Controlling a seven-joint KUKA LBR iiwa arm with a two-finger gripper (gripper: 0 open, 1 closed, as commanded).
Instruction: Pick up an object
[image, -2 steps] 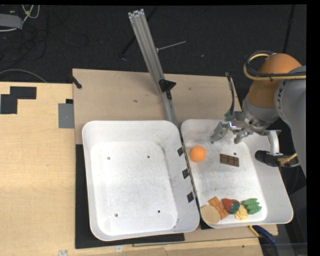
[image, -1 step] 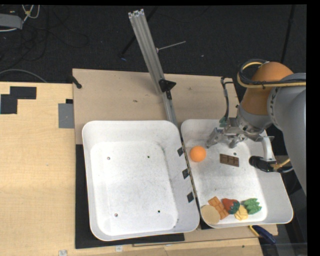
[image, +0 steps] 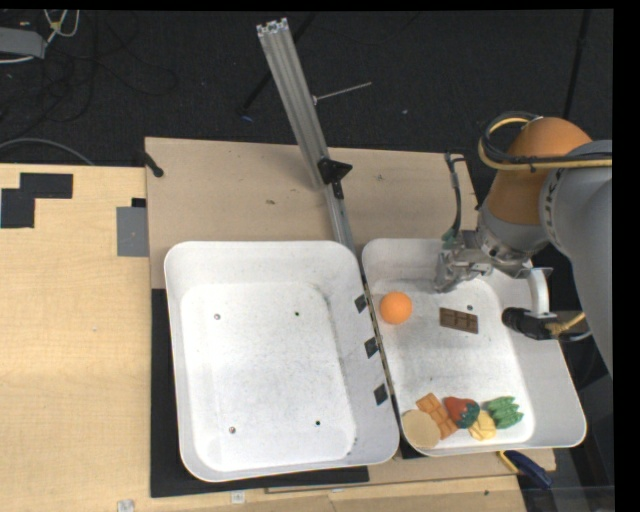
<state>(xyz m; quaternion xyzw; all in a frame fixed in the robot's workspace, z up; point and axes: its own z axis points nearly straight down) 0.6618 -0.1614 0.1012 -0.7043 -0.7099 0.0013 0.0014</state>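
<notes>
From my remote station I see the grey arm with its orange band reaching in from the right, and the two-finger metal gripper hangs over the upper part of the right shallow white bin. Whether it is spread or closed I cannot tell from this slanted view, and I see nothing caught in it.

The round orange ball lies on the bin floor down and to the left of the gripper, near it but apart from it. The flat brown rectangular block lies just below the gripper, also apart, and to the right of the ball.

Along the lower edge of the same bin sits a tight cluster: 1 pale tan round disc, 1 orange ridged piece, 1 red piece, 1 yellow piece and 1 green leafy piece, touching or nearly touching each other and well apart from the gripper.

That makes 7 loose objects, all in the right bin. There are 2 bins side by side; the left shallow white bin shows a bare floor with 4 small dark dots.
</notes>
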